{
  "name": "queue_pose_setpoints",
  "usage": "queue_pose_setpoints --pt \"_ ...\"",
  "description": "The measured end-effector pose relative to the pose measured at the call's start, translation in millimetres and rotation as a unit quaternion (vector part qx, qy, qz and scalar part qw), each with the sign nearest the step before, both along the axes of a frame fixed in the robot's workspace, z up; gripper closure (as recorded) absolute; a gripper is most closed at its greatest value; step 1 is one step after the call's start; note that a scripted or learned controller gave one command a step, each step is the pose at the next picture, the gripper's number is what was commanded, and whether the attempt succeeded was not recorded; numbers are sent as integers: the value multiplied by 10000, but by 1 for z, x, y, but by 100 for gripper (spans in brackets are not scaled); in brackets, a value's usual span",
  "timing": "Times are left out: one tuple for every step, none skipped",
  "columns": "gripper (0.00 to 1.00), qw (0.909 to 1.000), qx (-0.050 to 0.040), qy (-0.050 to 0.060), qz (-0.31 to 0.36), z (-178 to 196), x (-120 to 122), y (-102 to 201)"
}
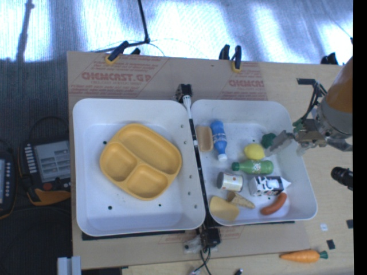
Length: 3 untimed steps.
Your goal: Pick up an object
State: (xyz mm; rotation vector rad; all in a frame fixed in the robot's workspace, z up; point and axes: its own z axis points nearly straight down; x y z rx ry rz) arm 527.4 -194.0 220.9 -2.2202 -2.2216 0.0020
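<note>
The arm reaches in from three o'clock, and its tool (287,137) hangs over the right edge of the right bin (298,171); whether its fingers are apart or together I cannot tell, and nothing shows between them. That bin holds the things to pick, crowded toward its middle and six o'clock side: one blue bottle (218,139) and one tan bread roll (203,137) at eleven o'clock by the shared rim, one lemon (254,151) and one dark green piece (268,139) nearest the tool, one green bottle (253,167) lying on its side at the centre, one small cup (231,181), one black-and-white carton (267,184), one cone (242,200), one cheese wedge (223,208) and one red sausage (273,204) by the six o'clock wall. The twelve o'clock strip is bare. The left bin (86,199) carries one yellow divided plate (141,160), with open floor around it. One carrot (303,256) lies on the surface outside the bins at five o'clock.
</note>
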Motion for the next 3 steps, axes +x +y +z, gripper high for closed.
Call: queue_pose_setpoints --pt "0 10000 -7 -16 0 -125 28 32" --pt "0 9999 -48 -107 0 -128 80 96" --pt "0 10000 -1 2 -10 -124 -7 100"
